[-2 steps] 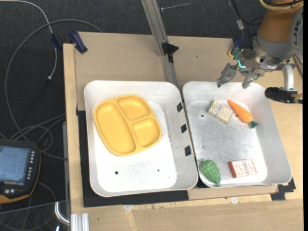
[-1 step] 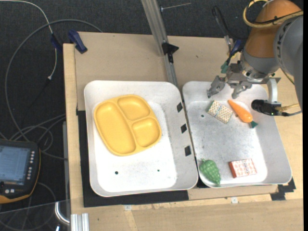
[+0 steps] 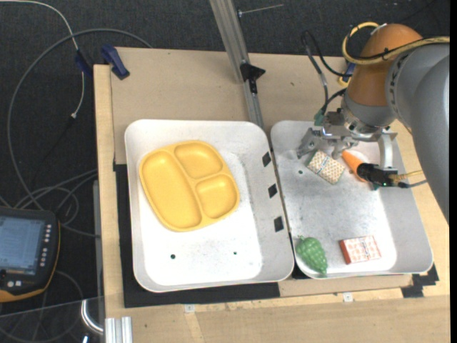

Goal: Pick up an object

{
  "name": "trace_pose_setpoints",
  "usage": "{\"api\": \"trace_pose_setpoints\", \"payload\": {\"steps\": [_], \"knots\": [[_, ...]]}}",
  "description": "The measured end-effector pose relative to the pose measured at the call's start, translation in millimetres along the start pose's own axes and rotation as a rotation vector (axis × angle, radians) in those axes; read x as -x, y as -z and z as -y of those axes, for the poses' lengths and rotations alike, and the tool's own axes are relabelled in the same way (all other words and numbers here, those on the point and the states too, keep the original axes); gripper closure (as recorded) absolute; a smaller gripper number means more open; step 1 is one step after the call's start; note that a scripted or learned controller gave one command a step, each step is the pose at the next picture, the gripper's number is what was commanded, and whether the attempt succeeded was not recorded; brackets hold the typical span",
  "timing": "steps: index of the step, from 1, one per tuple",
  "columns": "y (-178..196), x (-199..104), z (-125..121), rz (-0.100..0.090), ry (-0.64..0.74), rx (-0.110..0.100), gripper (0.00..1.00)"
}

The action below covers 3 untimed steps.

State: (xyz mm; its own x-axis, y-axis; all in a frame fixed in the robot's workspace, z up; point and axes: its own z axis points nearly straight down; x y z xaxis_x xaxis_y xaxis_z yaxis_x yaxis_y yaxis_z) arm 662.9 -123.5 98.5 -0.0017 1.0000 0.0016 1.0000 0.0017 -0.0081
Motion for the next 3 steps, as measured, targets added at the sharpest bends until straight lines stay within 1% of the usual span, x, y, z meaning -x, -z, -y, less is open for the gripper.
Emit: {"api": "trace_pose_setpoints", "payload": {"steps": [1,2,3], "knots": [[-5.9,-0.6,-0.1,0.001,0.000,0.004,0.00],[5.8,-1.1,-1.1,0.001,0.001,0.007,1.00],[53.3,4.2,-7.1,0.003,0.000,0.016,1.00]]}}
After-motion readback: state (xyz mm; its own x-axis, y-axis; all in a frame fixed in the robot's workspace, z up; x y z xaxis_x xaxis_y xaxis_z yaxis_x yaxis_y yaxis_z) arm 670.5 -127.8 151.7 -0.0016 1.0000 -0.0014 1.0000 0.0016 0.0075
